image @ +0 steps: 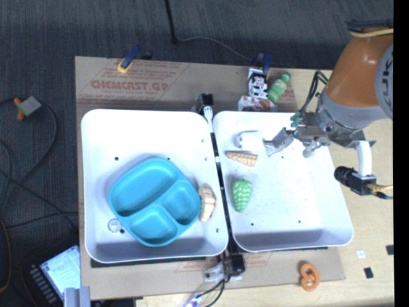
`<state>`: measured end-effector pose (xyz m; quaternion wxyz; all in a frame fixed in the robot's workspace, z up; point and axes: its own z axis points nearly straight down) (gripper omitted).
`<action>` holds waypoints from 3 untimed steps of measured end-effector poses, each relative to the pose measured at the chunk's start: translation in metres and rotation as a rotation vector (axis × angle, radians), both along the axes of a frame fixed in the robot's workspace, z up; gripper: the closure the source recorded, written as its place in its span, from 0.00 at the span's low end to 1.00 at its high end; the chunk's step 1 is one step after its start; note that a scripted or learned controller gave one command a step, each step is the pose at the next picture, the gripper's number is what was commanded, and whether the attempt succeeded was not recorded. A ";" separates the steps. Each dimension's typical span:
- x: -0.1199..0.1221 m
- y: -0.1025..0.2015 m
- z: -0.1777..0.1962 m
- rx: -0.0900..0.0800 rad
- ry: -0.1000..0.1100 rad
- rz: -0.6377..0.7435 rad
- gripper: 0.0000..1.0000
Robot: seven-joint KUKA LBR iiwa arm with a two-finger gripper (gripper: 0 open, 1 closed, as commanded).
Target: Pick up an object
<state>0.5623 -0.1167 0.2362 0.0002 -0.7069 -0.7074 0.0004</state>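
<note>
Orange ring [309, 275] at the bench's near edge; we see the gripper [289, 140], fingers spread and empty, above the right bin [319, 232], nothing picked yet.

Bright even overhead light, white bins [153, 123] nearly overexposed, soft faint shadows, slightly grainy, mildly soft focus

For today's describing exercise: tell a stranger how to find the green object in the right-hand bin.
Find the right white bin of the two. Near its left wall, below a pale ridged cone, lies the green bumpy toy, shaped like a bunch of grapes. It is the one green thing inside that bin; the gripper is above and to its right.
</note>
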 end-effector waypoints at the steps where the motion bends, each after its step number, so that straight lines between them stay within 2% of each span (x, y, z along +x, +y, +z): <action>1: -0.058 -0.001 -0.141 0.001 0.002 -0.001 0.00; 2: -0.052 -0.077 -0.129 -0.001 0.000 -0.002 0.00; 3: -0.031 -0.060 -0.118 0.001 0.000 0.000 0.00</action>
